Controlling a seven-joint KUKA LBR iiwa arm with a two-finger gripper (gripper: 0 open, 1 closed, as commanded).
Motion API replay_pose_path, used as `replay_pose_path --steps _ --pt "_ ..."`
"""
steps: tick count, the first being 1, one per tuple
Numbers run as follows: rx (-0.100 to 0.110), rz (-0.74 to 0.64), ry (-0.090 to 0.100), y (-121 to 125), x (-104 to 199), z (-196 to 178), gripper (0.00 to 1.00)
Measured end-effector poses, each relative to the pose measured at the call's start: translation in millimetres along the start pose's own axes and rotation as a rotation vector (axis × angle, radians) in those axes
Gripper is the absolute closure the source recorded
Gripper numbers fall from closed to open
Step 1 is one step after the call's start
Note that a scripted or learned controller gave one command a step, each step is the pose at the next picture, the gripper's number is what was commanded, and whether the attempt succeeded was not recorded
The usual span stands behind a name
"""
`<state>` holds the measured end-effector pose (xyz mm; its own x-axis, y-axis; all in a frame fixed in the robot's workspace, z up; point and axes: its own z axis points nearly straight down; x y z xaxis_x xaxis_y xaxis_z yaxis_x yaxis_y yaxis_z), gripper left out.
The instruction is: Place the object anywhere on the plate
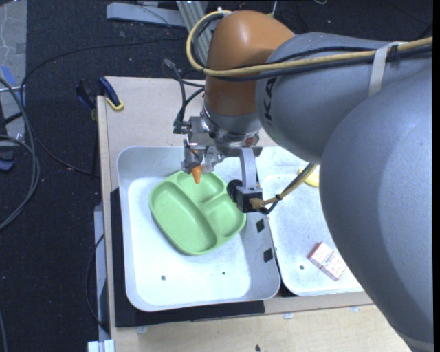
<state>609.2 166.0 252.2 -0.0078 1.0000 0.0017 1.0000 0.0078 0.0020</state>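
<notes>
Nearly done: the gripper (197,165) hangs over the plate's (196,214) far rim, fingers clamped on the orange object (197,174), which is yet to be let go.

This is a robotics lab or test cell, not a home or a shop. A large grey industrial arm (357,137) with an orange band (240,41) and a yellow cable (289,60) strapped along it reaches over a plain pale wooden bench (137,103). Two shallow white bins (137,275) sit side by side on it as a fixed work area. The floor around is dark carpet (41,206) strewn with loose black cables (41,82), and bare metal framing (137,12) stands behind the bench
</notes>
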Motion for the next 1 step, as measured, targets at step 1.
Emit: replay_pose_path --steps 1 --pt "0.002 0.0 -0.001 4.3 54.1 27.2 1.0"
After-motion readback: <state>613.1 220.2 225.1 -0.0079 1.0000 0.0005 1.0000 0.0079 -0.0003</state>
